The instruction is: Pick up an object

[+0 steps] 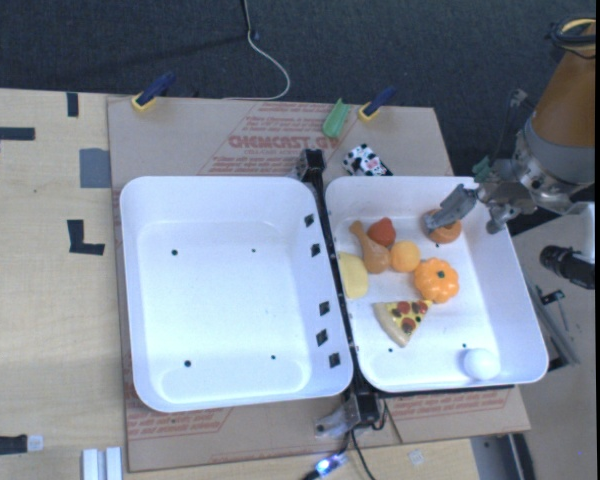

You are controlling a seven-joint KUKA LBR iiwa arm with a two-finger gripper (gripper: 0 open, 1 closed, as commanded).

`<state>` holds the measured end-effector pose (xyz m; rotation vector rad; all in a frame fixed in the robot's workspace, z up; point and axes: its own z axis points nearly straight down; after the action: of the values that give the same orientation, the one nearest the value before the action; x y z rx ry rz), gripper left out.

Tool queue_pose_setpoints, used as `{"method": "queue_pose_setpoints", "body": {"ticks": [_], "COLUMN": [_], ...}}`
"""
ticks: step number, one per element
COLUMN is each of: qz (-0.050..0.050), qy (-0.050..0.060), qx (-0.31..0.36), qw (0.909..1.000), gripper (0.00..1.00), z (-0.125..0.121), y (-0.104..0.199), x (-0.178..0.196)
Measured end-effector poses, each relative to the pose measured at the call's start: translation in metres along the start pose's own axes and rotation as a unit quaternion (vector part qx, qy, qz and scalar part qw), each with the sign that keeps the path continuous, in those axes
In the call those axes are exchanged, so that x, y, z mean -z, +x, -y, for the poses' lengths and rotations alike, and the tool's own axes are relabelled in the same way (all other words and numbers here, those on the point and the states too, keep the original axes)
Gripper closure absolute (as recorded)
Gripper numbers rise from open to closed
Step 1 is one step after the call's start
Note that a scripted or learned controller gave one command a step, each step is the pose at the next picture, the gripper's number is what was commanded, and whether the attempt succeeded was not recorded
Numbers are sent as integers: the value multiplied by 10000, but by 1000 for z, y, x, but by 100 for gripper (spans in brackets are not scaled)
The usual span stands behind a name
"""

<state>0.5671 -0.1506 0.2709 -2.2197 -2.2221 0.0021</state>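
Note:
The right bin (510,298) holds several toy foods. Among them are a brown drumstick (368,248) with a red piece (382,231) beside it, an orange ball (405,257) and an orange pumpkin (436,281). A yellow piece (353,275) lies against the divider, a pizza slice (402,320) lies nearer the front, and a white ball (479,362) sits at the front right. My gripper (445,218) reaches in from the right at the bin's far right part. It hangs low over a small orange object (448,233), which it partly hides.
The left bin (220,288) sits beside the right one. A black-and-white patterned object (365,160) lies on the cardboard behind the right bin. Clamps (335,118) stand along the cardboard's far edge, and a cable (265,48) hangs above it.

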Motion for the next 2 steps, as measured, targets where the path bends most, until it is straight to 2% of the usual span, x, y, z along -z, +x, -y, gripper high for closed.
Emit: {"method": "queue_pose_setpoints", "body": {"ticks": [1,2], "qz": [-13,-5], "qy": [58,-2], "qx": [7,21], "qw": [10000,10000], "gripper": [0,0], "z": [-14,-59], "y": [8,32], "x": [-150,-189]}}
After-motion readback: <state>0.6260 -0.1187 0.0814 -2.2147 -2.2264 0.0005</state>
